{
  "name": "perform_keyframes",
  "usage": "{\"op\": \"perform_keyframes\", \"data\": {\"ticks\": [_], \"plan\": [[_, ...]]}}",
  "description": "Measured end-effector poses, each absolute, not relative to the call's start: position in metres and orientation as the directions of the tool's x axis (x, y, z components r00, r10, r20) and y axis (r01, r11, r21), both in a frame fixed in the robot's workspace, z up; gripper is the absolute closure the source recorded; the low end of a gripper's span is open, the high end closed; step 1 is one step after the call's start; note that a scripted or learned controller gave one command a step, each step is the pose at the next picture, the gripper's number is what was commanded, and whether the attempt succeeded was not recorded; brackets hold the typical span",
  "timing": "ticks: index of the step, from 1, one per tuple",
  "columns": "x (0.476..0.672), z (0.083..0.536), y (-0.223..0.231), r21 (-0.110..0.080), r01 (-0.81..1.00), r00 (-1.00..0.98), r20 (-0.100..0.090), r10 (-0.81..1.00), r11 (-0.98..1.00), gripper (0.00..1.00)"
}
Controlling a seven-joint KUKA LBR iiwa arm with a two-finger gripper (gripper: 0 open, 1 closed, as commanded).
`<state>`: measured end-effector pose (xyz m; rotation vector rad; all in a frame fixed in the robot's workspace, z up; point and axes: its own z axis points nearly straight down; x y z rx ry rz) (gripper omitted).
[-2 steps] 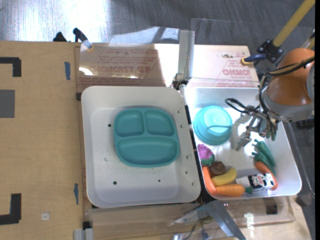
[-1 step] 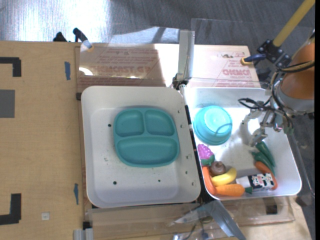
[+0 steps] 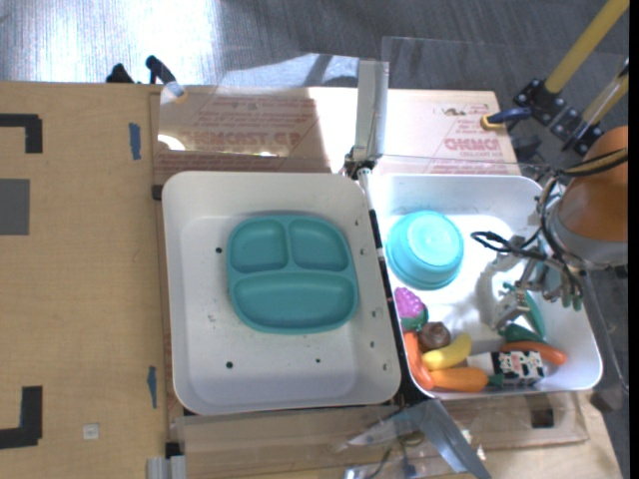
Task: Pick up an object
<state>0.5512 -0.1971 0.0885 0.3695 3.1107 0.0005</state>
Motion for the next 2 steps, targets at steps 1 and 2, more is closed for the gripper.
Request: {"op": "perform_keyframes", "data": {"ticks": [1,2], "plan": [[0.5271,0.0887,-0.1986,0.003,0.337,-0.942,-0.011,0.337,0.942,0.0],[0.5239,0.0887,-0.2002,0.003,0.349,-0.937,-0.011,0.349,0.937,0.0]]}}
